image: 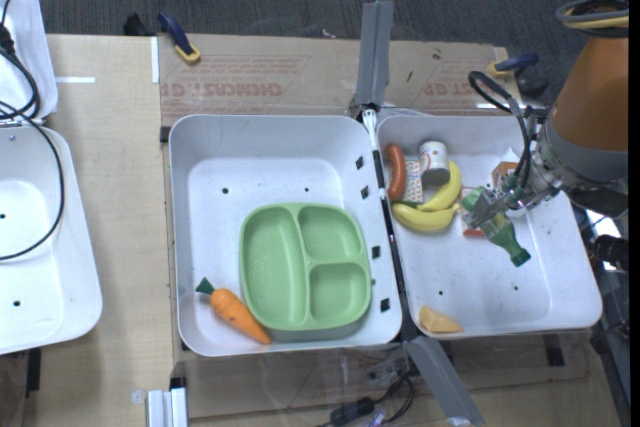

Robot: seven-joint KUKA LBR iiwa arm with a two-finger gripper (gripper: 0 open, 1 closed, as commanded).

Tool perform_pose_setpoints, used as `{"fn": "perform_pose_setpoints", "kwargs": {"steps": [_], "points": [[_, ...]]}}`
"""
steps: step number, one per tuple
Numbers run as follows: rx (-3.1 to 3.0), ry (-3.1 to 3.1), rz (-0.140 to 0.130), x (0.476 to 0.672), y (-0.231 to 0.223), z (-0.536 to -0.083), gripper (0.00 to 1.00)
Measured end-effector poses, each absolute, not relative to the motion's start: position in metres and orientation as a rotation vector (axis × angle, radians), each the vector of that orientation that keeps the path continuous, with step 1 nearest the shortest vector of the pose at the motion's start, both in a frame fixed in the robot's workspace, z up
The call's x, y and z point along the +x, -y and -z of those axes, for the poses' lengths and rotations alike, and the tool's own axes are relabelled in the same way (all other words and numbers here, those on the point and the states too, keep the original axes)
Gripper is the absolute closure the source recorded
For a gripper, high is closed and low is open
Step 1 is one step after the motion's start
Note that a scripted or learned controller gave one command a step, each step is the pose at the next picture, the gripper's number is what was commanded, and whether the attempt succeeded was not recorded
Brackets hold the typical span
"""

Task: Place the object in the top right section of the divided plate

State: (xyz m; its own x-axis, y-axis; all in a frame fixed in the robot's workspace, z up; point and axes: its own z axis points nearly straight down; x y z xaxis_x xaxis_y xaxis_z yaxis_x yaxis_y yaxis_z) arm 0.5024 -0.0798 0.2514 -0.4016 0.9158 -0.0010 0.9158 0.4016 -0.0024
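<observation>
The green divided plate (303, 267) lies in the left bin (200, 215), with its two smaller sections on the right side. My gripper (487, 207) is low over the right bin (560, 305), just right of a yellow banana (432, 208). A green bottle (508, 242) lies directly below and to the right of the gripper, with a small orange-red piece (474, 233) beside it. The gripper's tip is among these items, and I cannot make out whether it has anything in its hold.
A red sausage (396, 172) and a small can (433, 162) lie beside the banana. An orange wedge (439, 321) sits at the right bin's front. A toy carrot (234, 311) lies in the left bin beside the plate's front left corner. A grey divider post (375, 55) rises between the bins.
</observation>
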Motion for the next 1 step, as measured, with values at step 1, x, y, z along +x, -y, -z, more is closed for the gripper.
{"fn": "perform_pose_setpoints", "kwargs": {"steps": [1], "points": [[-1.374, 2.823, -0.002, 0.4851, 0.0215, -0.1906, 1.0]]}}
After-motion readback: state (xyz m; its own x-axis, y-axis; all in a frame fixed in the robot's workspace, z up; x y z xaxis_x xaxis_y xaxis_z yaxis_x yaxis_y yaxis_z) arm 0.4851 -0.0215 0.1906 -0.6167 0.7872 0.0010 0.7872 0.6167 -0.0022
